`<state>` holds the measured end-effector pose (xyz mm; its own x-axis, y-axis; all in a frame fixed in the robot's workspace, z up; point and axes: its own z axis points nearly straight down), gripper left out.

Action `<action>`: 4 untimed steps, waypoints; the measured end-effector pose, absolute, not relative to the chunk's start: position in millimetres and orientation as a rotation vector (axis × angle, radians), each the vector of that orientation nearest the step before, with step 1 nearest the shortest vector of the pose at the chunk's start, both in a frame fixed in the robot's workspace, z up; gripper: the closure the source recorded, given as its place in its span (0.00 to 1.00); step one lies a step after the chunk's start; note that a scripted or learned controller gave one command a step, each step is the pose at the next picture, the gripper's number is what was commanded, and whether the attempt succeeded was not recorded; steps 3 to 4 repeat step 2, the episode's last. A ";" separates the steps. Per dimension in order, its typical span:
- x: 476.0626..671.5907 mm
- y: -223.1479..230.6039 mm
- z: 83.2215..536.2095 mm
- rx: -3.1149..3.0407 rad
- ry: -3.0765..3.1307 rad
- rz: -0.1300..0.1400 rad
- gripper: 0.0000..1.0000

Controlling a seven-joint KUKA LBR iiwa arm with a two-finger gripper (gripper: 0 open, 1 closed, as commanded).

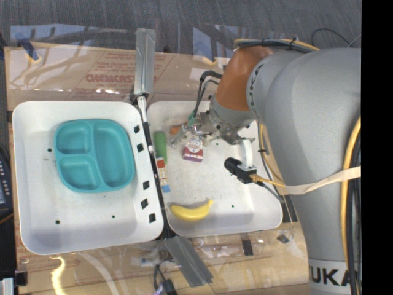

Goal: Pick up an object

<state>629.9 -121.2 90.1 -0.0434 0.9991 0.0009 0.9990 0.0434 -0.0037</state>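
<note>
Centre-right of frame, right bin (264, 217): pincer (198, 129) low over small carton (193, 150), which sits just below it, touching or nearly. Can't tell pincer opening or hold. Banana (191, 209) lies crosswise, well below. Green tube (160, 144) left.

Bench w/ two white bins, non-task bits.
Left bin (31, 183) held a teal 3-compartment tray (95, 154), sitting toward its upper half. Right bin (258, 217) sat just beside it, approx. edge to edge. Clear plastic sheet (67, 72) covered the bench behind both bins.
</note>
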 end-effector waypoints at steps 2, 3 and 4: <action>576.5 -70.6 191.2 -2.174 -2.262 0.003 1.00; 576.5 -70.6 191.2 -2.174 -2.262 0.003 1.00; 576.5 -70.6 191.2 -2.174 -2.262 0.003 1.00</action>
